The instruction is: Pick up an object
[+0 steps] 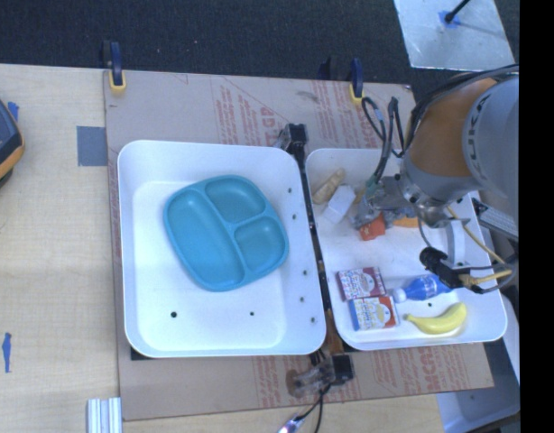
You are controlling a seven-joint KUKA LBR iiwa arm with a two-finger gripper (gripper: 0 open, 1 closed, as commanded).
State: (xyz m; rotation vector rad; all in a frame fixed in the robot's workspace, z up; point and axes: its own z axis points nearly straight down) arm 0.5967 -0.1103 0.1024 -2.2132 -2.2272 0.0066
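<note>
My gripper [374, 213] reaches down into the upper part of the right bin [399, 336], right over a small orange-red object [373, 229]. Whether that object sits between the fingers is hidden by the wrist. Close to its left lie a white block [339, 203] and a tan, bread-like piece [328, 187]. Lower in the same bin are two small picture cartons [360, 282] [372, 312], a blue and white bottle [421, 289] and a yellow banana [438, 320].
The left bin [151, 323] holds a blue divided plate [226, 231]. Black cables [457, 273] loop from the wrist over the right bin's right side. A clamp [296, 136] sits between the bins at the top.
</note>
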